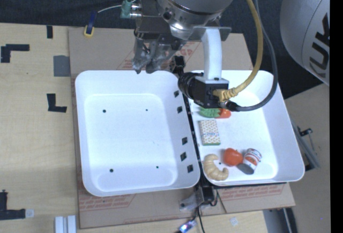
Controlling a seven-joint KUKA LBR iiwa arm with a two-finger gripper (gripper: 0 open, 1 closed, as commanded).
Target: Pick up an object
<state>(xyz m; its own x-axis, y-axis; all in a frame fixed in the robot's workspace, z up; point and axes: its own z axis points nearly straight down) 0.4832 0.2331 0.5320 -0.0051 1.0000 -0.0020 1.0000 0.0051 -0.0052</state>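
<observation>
While above the left bin's [86,84] far rim — end effector [147,63] | nothing visibly touched

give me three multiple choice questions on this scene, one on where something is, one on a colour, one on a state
1. Which bin holds the croissant?
A. the left bin
B. the right bin
C. neither, it lies on the bench

2. What colour is the round fruit-like toy beside the croissant?
A. blue
B. red
C. green

3. How does the small can with the red label stand?
A. upright on its base
B. lying tipped on its side
C. stacked on the small flat box

Answers:
1. B, it lies at the near edge of the right bin.
2. B, it is red-orange.
3. B, it lies tilted on the bin floor, apart from the box.
</observation>
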